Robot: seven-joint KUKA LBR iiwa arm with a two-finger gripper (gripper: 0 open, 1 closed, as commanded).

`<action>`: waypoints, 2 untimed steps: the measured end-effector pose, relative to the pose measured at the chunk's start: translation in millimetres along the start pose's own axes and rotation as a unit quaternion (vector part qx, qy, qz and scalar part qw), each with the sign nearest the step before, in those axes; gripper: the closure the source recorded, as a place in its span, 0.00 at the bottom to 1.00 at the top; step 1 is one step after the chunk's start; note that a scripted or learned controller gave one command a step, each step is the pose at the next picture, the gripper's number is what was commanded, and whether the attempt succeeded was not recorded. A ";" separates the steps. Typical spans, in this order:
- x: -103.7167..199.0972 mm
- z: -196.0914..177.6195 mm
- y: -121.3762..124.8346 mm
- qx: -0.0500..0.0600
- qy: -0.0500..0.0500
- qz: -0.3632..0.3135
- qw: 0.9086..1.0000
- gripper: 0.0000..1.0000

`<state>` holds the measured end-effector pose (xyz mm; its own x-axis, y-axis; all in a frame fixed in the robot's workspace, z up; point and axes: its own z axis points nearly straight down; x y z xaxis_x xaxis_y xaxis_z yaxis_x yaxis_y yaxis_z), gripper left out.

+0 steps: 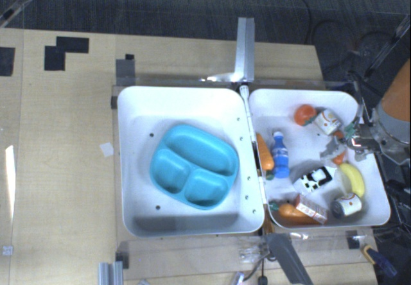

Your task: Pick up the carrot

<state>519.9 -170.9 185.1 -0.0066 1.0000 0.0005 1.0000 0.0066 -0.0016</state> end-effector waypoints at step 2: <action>1.8 88.5 35.3 -0.007 -0.001 -0.027 1.000 1.00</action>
<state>555.0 -168.9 96.6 -0.0609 0.9981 -0.0017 0.9981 0.0610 0.0128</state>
